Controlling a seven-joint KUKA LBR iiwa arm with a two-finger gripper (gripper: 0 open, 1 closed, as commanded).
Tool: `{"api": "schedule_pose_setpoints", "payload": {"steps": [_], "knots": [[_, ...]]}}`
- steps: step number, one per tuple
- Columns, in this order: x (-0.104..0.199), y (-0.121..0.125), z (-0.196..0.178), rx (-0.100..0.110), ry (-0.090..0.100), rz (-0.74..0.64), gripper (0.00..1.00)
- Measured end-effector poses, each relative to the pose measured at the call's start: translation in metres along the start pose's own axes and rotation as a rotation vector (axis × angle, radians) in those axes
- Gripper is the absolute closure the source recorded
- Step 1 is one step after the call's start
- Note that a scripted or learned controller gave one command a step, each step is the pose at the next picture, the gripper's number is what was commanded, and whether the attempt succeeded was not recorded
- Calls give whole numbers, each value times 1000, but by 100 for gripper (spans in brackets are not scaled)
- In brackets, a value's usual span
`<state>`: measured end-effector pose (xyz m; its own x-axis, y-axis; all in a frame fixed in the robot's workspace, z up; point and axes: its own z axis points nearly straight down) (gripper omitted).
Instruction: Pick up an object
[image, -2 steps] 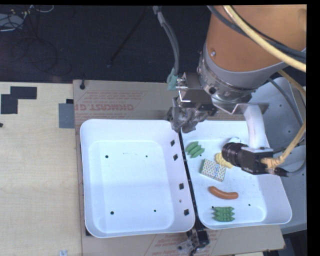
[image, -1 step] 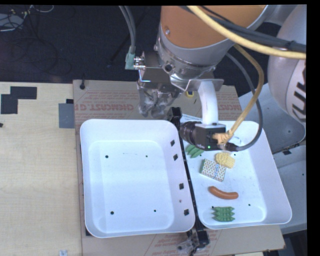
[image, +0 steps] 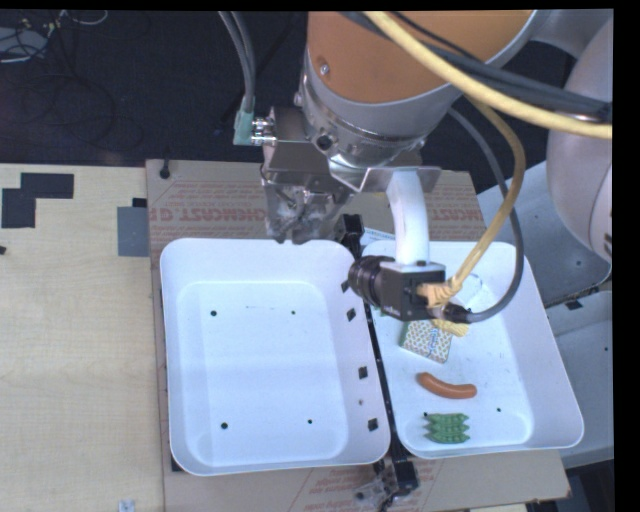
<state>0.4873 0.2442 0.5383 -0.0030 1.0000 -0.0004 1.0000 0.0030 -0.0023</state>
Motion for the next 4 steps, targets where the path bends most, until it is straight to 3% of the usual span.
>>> {"api": "schedule_pose_setpoints", "payload": {"steps": [1,2,3,4], "knots": [[0,17,12,4,-3,2,100],[-2,-13,54,7,-4,1,100],[-2,-11,42,6,-4,3,100],[0,14,32,0,-1,2,100]]}}
